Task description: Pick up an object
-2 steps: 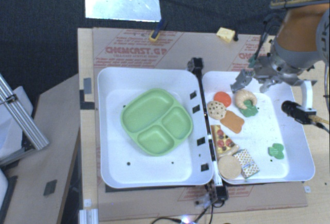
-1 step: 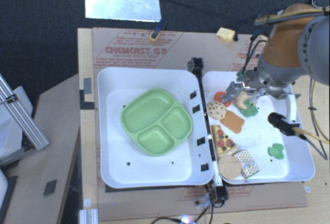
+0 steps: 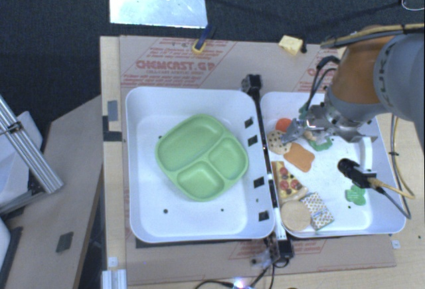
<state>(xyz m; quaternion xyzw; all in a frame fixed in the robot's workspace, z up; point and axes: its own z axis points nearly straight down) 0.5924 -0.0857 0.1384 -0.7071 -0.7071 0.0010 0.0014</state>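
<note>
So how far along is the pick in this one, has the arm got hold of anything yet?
Done: the arm has reached into the right bin, its hand low over the toy food near the cookie and orange piece. In hand: nothing visibly held; whether the hand has closed can't be told. Left: grasping and lifting an item. The pizza slice lies untouched, and the green divided plate sits in the left bin.

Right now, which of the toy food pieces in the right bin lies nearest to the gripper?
The round cookie at the bin's left wall, just beside the gripper. The pizza slice and the tan disc lie farther toward the front.
</note>
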